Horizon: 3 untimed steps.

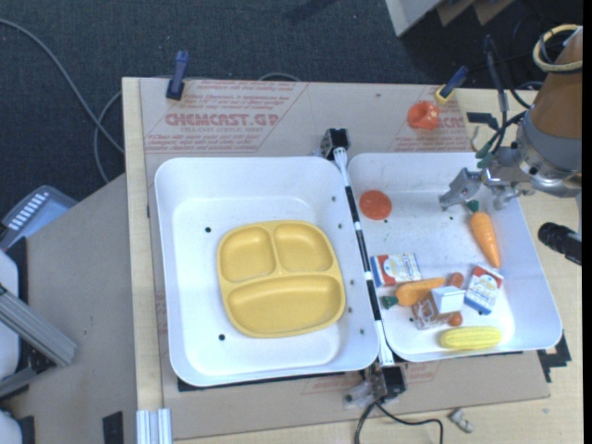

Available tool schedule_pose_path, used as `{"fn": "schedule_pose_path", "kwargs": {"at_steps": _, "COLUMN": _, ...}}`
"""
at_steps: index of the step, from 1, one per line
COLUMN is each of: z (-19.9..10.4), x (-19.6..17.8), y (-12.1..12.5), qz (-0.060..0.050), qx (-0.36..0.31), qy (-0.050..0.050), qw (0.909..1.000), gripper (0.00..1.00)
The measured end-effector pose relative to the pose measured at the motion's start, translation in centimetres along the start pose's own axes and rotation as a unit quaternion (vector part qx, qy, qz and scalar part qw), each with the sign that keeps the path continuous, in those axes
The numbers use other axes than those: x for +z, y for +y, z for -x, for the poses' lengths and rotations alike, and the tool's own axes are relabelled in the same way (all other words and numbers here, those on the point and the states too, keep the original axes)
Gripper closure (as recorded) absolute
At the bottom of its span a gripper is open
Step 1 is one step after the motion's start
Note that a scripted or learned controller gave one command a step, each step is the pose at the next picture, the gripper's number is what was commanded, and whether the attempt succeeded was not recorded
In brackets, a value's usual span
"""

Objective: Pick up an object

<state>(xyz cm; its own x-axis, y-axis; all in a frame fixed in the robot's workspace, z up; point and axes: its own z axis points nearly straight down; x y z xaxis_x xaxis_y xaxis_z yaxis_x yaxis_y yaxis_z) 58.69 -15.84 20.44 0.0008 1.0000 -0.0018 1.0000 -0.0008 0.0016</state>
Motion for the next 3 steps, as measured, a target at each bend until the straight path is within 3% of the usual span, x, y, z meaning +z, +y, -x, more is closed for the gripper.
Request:
{"fn": "schedule_pose_path", "kwargs": {"at_steps": 1, "z": 5.8, "x": 3.7, "y": -0.2, "qz": -0.002, "qx": 0.0, "qy": 0.001, "qw": 1.0, "gripper": 0.0}}
{"fn": "schedule_pose_path", "kwargs": {"at_steps": 2, "z": 5.3, "x": 12.0, "y": -0.3, "qz": -0.002, "qx": -0.001, "qy": 0.002, "qw": 1.0, "gripper": 0.0}}
{"fn": "schedule_pose_path", "kwargs": {"at_steps": 3, "z": 5.4, "x": 11.0, "y": -0.2, "qz": 0.0, "qx": 0.0, "qy": 0.001, "qw": 1.0, "gripper": 1.0}}
